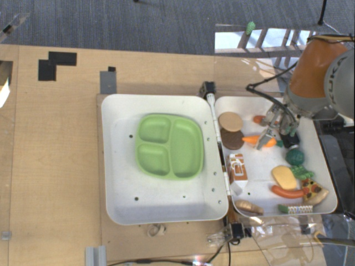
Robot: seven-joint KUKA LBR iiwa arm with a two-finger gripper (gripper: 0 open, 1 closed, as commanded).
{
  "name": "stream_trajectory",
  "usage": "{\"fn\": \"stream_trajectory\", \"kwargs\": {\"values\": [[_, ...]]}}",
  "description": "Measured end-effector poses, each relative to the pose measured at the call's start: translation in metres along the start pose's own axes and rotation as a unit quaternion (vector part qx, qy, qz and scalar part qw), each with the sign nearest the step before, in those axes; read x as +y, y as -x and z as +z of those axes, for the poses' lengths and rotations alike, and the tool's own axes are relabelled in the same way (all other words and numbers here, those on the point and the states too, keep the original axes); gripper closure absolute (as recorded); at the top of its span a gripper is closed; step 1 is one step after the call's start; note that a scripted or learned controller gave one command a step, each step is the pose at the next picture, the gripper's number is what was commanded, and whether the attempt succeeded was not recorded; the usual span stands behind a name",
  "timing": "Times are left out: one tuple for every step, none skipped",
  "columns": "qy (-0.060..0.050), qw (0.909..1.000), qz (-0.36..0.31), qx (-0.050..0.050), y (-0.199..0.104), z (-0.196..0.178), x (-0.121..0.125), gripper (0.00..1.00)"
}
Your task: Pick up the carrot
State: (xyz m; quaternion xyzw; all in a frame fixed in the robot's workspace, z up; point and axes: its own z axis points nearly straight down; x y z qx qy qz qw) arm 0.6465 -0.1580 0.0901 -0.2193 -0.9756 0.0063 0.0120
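The left bin [119,204] held a green divided plate [169,146] near its middle. The right bin [328,201] was crowded: a brown cylinder [231,129] by its left wall, a white and orange carton [237,167] below that, a yellow wedge [284,177], a red sausage [287,192] and a green broccoli piece [295,157] toward its right wall. The carrot [258,141], short, orange, lying flat, sat in the bin's upper middle. The gripper [268,137] hung over its right end; whether its fingers were clenched I could not tell.
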Motion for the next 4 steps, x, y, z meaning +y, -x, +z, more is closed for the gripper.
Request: {"fn": "stream_trajectory", "kwargs": {"values": [[0.011,0.9995,0.024,-0.016,-0.037,0.002,-0.028,0.00],[0.011,0.9833,0.181,-0.009,-0.002,0.003,-0.017,0.00],[0.014,0.9839,0.178,-0.017,0.002,-0.012,-0.015,1.00],[0.015,0.9587,0.284,-0.012,-0.037,-0.063,0.026,1.00]]}}
